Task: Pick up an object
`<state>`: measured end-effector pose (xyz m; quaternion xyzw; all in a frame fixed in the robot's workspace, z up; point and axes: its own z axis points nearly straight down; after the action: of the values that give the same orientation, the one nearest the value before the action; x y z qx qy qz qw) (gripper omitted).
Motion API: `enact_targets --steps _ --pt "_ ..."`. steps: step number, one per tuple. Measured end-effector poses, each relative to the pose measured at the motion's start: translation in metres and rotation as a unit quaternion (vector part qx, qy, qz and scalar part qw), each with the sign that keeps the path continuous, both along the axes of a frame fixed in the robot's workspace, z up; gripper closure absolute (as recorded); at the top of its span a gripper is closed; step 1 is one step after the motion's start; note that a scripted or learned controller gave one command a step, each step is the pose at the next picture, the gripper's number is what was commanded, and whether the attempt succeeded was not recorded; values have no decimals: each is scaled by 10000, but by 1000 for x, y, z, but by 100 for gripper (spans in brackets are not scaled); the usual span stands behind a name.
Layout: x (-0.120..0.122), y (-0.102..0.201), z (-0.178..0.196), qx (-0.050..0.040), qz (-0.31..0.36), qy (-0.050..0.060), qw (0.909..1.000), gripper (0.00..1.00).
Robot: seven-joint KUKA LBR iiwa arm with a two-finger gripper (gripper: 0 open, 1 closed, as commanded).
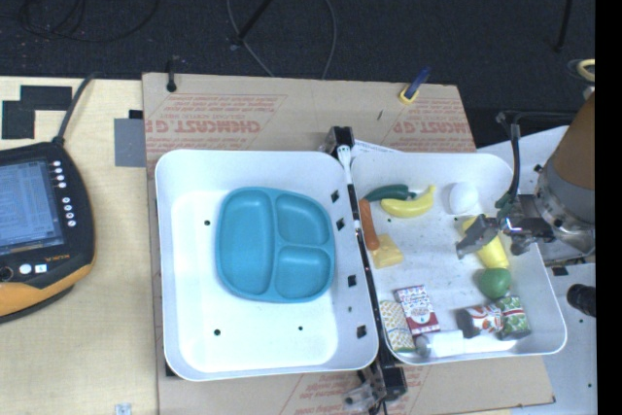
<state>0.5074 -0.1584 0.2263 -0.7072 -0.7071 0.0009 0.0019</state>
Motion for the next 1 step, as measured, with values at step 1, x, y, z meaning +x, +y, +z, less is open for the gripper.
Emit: enact_targets --steps 1 --pt "20 -39 -59 -4 -3 14 10000 0"
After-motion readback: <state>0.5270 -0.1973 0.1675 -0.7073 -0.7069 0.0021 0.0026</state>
